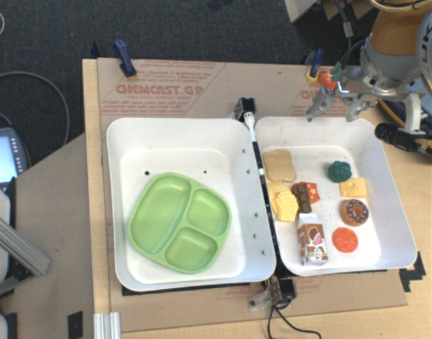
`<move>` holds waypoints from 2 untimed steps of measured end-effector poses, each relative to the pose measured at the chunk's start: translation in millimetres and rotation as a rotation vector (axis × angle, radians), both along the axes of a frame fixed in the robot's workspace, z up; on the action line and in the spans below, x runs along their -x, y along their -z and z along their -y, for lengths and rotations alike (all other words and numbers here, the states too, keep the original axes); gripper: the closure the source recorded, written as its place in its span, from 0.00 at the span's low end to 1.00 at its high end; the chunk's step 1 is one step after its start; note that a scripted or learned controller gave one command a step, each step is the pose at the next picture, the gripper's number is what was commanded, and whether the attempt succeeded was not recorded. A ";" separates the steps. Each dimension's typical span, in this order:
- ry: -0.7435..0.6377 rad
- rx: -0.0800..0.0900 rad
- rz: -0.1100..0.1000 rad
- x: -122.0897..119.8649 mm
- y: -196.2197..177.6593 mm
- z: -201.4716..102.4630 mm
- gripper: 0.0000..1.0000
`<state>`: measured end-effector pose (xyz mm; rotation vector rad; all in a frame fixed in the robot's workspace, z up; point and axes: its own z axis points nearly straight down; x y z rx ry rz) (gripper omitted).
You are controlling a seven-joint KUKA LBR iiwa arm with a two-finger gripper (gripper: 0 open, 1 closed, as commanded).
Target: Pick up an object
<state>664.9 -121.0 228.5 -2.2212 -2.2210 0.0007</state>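
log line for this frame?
gripper: open, above right bin far edge, holding nothing | toys in right bin | green tray in left bin

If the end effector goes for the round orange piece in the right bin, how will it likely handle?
The orange disc looks flat and low, so pinching it from above may be awkward. It probably slides rather than rolls, lying on its face. The milk carton beside it could get nudged.
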 end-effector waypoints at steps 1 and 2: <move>0.001 -0.004 -0.014 65.6 92.5 -23.4 0.00; 0.005 -0.001 -0.001 129.1 144.8 -23.3 0.00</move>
